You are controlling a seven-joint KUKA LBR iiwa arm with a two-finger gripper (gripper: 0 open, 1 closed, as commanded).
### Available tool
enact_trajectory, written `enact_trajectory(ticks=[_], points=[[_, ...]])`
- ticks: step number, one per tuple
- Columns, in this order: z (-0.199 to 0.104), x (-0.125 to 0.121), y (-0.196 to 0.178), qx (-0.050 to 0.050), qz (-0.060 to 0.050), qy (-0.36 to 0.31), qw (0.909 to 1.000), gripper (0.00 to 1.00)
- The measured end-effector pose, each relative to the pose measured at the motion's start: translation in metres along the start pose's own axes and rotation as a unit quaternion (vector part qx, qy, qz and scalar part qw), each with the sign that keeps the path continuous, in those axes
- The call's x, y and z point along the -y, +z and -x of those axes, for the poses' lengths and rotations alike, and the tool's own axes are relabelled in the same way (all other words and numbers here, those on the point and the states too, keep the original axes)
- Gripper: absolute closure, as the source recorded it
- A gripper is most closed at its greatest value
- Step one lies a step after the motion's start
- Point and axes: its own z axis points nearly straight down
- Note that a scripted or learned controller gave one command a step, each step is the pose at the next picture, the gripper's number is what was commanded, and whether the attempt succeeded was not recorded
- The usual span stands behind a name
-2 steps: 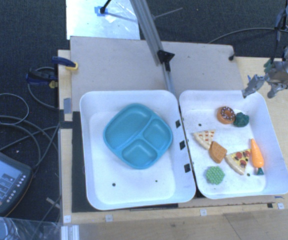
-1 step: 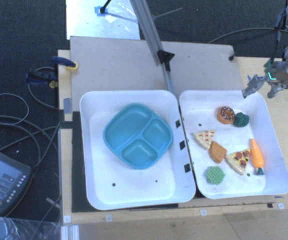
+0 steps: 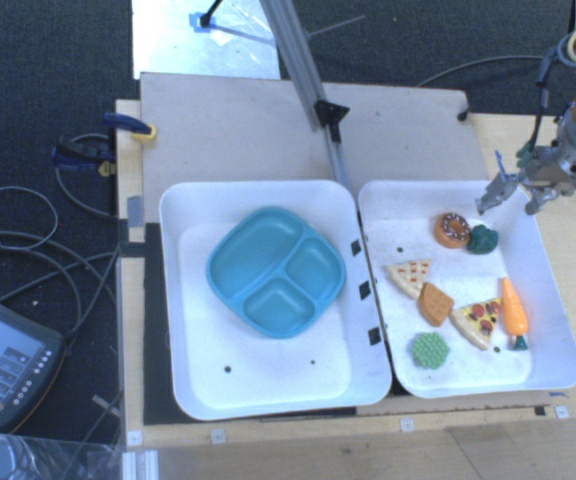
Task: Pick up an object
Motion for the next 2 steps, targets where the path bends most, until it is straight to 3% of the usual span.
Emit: enact_trajectory(ticks=[2], points=[[-0.001,-0.004,0.111,-0.002,0.002,0.000,1.0000,0.00]])
